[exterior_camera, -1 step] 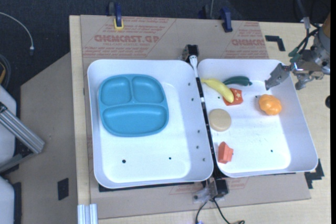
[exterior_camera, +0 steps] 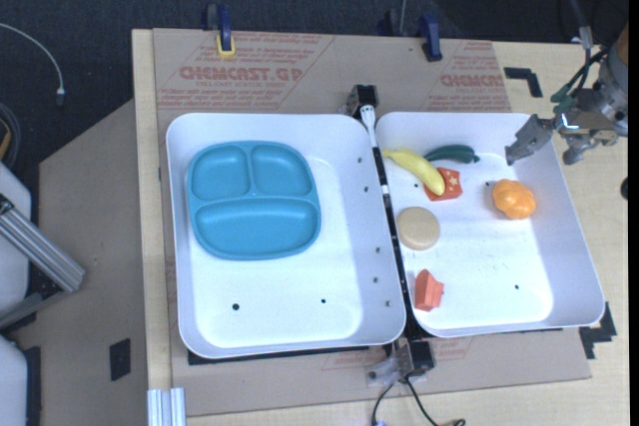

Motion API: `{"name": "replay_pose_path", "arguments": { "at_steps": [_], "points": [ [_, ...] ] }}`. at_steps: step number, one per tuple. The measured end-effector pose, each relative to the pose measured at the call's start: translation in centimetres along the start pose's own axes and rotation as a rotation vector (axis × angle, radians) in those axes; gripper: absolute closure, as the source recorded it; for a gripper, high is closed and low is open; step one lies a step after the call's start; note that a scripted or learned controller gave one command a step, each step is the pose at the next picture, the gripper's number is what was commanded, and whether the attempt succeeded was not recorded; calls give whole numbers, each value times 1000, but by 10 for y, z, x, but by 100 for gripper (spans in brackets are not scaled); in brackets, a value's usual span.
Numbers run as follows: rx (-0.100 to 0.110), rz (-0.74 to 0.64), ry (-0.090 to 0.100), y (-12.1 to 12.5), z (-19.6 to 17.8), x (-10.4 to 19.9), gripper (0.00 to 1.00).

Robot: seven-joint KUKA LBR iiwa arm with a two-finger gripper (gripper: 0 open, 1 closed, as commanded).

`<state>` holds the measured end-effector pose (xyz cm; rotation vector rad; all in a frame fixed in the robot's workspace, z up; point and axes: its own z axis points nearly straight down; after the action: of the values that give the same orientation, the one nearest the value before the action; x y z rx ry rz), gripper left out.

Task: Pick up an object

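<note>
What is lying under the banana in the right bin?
A small red piece sits partly under the banana's lower end, with its right side showing. The part beneath the banana is covered, so its full shape cannot be told. The bin floor lies under the rest.

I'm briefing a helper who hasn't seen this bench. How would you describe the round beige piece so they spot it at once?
Look in the right-hand shallow white bin, along its left wall. The round beige disc-shaped toy lies there, just below the yellow toy banana and above the small red-orange block. It is the only pale, flat, circular item among the coloured pieces.
</note>
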<state>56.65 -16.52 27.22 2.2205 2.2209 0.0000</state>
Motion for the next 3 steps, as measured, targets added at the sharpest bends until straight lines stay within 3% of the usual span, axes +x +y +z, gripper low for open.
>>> {"name": "replay_pose_path", "arguments": {
  "at_steps": [1, 3],
  "points": [
    [8, 0, 3, -3, 63, 5, 0],
    [6, 1, 3, -12, 154, 12, 0]
  ]
}}
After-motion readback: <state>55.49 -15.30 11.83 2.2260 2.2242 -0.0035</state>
